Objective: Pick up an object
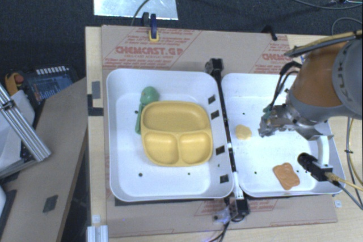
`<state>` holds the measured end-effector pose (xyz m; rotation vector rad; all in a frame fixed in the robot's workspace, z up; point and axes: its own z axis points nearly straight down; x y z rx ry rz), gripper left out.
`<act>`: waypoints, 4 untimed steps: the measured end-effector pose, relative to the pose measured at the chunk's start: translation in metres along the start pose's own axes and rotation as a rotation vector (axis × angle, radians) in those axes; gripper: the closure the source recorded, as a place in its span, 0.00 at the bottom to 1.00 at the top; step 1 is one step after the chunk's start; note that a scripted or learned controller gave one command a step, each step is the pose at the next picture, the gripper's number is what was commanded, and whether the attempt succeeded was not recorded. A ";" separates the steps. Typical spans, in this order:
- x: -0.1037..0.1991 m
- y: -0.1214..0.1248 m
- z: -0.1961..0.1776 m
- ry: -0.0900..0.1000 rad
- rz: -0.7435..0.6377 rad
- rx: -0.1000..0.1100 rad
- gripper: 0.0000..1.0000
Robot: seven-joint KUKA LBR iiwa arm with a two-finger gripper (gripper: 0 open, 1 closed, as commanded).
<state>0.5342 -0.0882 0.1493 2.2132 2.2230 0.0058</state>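
Note:
A small pale yellow lump (243, 132) lies in the right bin (255, 85), near its left wall. An orange-brown flat piece (286, 175) rests near that bin's front edge. My gripper (266, 127) hangs over the right bin, just right of the yellow lump and apart from it. I see nothing between its fingers. In the left bin (122, 122) sits a yellow divided tray (174, 132), with a green object (146, 100) lying along its far left side, partly hidden by the tray.
The grey arm with its orange band (317, 85) covers the right bin's far right part. A black divider (222, 122) runs between the two bins. Cardboard lies under both bins.

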 end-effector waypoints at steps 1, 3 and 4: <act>0.000 0.002 -0.054 0.000 0.000 0.000 1.00; 0.107 0.025 -0.061 0.003 -0.006 0.004 1.00; 0.154 0.040 -0.056 0.003 -0.005 0.004 1.00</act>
